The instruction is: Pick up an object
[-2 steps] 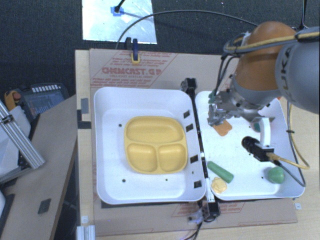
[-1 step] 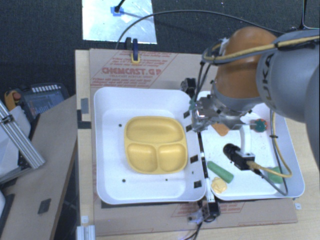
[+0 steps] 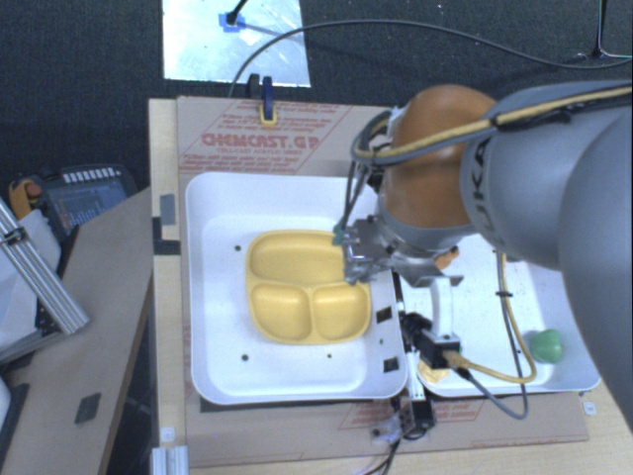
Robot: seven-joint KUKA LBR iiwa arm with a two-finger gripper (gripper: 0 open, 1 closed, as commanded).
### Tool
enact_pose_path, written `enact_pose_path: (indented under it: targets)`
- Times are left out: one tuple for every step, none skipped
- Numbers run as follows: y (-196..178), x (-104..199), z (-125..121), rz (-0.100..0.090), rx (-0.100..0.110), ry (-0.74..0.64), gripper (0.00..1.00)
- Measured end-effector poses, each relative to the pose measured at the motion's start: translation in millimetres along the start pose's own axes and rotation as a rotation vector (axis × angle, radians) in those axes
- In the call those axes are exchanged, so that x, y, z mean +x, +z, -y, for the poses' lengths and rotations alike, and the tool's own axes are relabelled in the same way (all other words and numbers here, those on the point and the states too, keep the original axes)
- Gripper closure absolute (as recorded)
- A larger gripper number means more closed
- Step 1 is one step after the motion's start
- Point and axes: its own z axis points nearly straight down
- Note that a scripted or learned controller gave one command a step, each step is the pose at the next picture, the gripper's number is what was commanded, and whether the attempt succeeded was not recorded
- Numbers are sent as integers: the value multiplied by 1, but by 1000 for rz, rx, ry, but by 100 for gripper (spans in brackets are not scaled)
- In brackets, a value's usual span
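A yellow three-compartment plate (image 3: 302,288) lies in the middle of the left white bin (image 3: 213,265). The arm's orange band and wrist hang over the seam between the two bins, and the gripper (image 3: 353,265) sits at the plate's right rim. A small green ball (image 3: 545,344) rests near the right bin's (image 3: 566,305) front right corner. An orange object (image 3: 448,257) peeks out from under the wrist in the right bin.
A brown board with red lettering (image 3: 259,139) lies behind the bins. A yellow and black clamp (image 3: 267,102) stands at its far edge. Cables (image 3: 490,369) trail over the right bin's front. A wooden side table (image 3: 84,295) stands to the left.
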Motion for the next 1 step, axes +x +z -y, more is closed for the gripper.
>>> enact_pose_path:
  targets:
    - [-1,-3,-1,1,-2,6,0]
